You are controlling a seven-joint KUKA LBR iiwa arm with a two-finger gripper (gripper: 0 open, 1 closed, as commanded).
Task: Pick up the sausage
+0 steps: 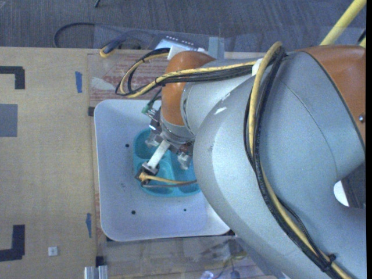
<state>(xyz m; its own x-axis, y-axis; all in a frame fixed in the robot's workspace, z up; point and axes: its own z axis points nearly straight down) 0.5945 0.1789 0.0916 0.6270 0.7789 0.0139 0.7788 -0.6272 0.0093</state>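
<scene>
Gripper (172, 150) is positioned over a blue dish (168, 186), toward the dish's 1 o'clock side. The dish is seated near the centre of the white bin (116, 208). The arm (279, 156) is brought in from 3 o'clock, and the bin's 3 o'clock side is covered by it. Whether the gripper is apart or together cannot be told. The sausage's position cannot be told either.

Sausage hidden, its colour, pose and place cannot be told, arm (279, 156) covering the right side of the white bin (116, 156) and part of the turquoise dish (141, 146) lying in it
</scene>
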